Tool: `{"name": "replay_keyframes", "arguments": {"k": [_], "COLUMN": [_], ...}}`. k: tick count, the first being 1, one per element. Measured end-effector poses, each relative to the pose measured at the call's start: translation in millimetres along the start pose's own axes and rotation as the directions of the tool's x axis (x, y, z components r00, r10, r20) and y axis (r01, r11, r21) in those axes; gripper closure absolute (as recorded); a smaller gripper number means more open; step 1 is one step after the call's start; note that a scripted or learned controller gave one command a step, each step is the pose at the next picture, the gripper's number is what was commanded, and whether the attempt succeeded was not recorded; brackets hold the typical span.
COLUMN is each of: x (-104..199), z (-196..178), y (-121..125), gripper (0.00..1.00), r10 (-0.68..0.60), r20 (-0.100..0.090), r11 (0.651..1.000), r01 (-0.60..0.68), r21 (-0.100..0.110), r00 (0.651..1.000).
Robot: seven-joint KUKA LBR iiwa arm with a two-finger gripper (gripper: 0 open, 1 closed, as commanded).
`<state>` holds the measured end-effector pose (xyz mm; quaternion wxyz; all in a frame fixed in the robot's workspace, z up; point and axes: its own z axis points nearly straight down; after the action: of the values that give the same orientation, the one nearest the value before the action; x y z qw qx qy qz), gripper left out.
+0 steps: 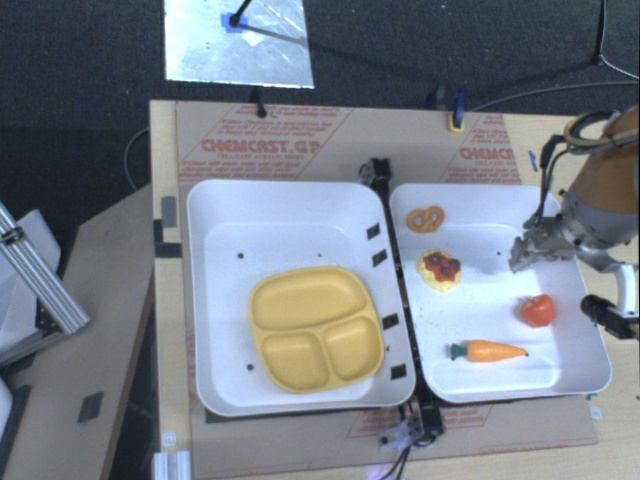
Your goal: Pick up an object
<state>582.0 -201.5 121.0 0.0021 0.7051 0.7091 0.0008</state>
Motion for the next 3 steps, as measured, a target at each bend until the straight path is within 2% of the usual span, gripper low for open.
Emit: {"name": "replay_keyframes", "arguments": {"k": [1, 2, 3], "x": [3.3, 3.0, 61.6], "z": [-61.7, -93.9, -101.0], "y": [-4.4, -3.0, 1.2], "gripper": [1.00, 1.00, 1.00], "r10": [0.001, 0.000, -0.005], "r20": [0.000, 0.000, -0.003], "r11": [1.000, 1.000, 1.000], "r01": [-0.001, 0.000, 0.005], "r21": [-0.002, -0.001, 0.001], "r00": [1.000, 1.000, 1.000]}}
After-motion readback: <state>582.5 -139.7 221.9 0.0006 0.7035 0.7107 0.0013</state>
